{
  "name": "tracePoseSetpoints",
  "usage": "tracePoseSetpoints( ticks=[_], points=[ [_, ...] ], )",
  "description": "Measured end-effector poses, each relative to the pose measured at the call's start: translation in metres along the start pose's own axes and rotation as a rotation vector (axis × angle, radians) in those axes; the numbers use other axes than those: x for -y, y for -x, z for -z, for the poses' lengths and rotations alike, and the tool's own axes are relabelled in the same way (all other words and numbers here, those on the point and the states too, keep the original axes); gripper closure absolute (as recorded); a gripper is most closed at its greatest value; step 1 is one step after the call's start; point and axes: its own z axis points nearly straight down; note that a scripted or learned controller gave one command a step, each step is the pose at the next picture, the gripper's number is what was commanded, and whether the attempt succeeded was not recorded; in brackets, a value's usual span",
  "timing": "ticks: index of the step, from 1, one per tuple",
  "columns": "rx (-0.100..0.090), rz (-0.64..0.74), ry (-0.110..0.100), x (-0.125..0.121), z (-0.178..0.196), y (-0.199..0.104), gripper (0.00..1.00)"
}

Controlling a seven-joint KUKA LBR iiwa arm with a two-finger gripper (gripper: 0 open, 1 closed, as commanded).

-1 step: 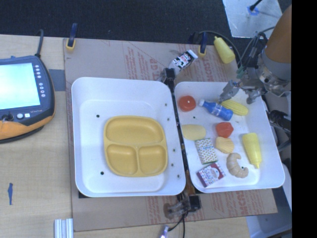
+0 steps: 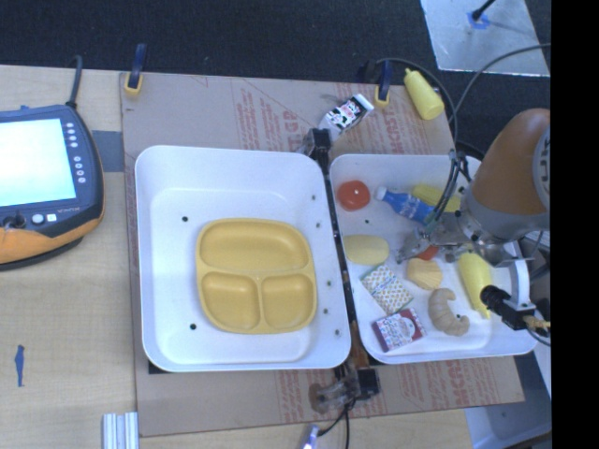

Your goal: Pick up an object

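a yellow tray (image 2: pixel 255 275) with three parts lies in the middle of the left white bin (image 2: pixel 168 344). a screen with an orange edge (image 2: pixel 42 185) sits on the bench to the left of that bin, well apart from it. a yellow clamp (image 2: pixel 423 94) and a small black and white carton (image 2: pixel 347 113) lie on the brown board (image 2: pixel 262 110) behind the bins.
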Motion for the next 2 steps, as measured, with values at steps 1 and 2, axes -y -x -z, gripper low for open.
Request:
tracePoseSetpoints(
  ticks=[1, 2],
  points=[
    [0.0, 0.002, 0.003, -0.033, 0.001, -0.053, 0.0],
    [0.002, 0.003, 0.001, -0.033, 0.012, -0.052, 1.0]
  ],
)
